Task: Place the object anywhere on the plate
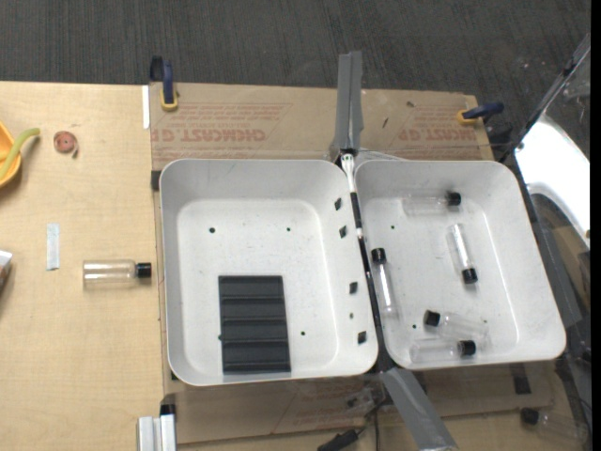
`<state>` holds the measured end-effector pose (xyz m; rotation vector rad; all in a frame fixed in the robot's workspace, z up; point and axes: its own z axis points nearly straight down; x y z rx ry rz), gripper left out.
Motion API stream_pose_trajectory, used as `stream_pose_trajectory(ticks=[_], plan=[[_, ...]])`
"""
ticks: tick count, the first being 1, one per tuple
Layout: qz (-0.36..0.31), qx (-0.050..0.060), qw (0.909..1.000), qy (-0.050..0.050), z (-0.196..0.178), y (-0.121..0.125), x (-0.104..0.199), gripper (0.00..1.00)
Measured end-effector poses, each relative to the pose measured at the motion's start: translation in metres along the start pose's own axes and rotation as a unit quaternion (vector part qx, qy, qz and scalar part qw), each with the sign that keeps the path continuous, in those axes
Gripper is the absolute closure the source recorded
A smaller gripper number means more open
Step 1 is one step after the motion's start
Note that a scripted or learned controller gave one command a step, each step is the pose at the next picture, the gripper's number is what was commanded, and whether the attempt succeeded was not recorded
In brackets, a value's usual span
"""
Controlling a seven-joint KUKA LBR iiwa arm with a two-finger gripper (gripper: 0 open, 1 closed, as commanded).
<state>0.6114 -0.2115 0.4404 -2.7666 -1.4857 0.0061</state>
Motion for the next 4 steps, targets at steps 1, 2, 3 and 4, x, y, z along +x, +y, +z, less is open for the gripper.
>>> stream_pose_trajectory(ticks=[1, 2, 3, 4], plan=[[0.080, 0.000, 0.9968, 0.000, 0.001, 0.024, 0.050, 0.00], [0.108, 0.000, 0.9941, 0.000, 0.000, 0.021, 0.008, 0.00], [0.171, 0.000, 0.9852, 0.000, 0.000, 0.031, 0.028, 0.00], [0.262, 0.001, 0.9650, 0.000, 0.000, -0.006, -0.017, 0.00]])
